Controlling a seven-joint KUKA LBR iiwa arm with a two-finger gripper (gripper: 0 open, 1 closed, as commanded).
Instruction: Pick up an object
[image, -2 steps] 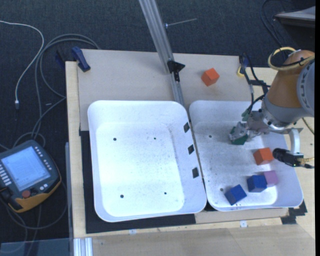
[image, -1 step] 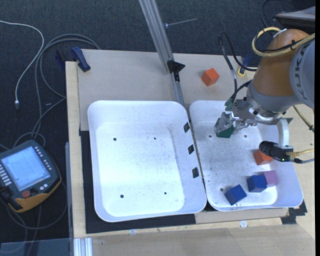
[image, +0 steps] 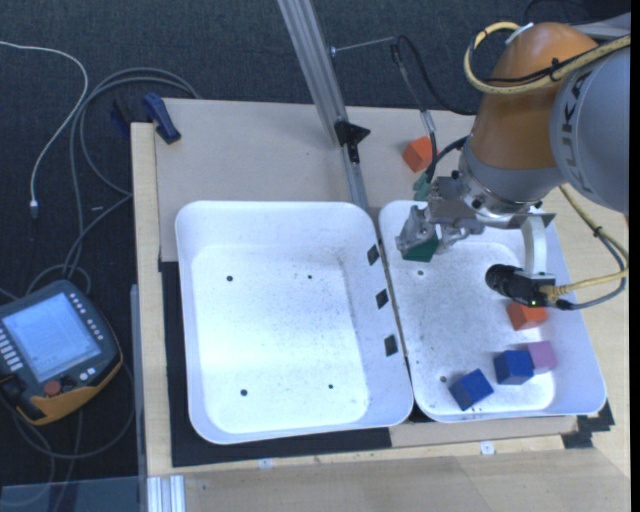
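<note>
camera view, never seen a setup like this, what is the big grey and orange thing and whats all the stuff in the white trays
The big grey and orange thing is a robot arm. It reaches in from the right of the picture, and a program moves it. The picture comes from one fixed camera above the bench, looking down at a slant.

At the arm's end is a two-finger gripper, its hand. It hangs over the top of the right bin, with a green block at its tip. Whether it truly grips that block is hard to tell from here.

The right bin holds two blue blocks, a pink block and an orange block. Another orange block lies on the bench behind the bins. The left bin sits beside it. The box with a screen at far left is likely the arm's hand controller.
</note>
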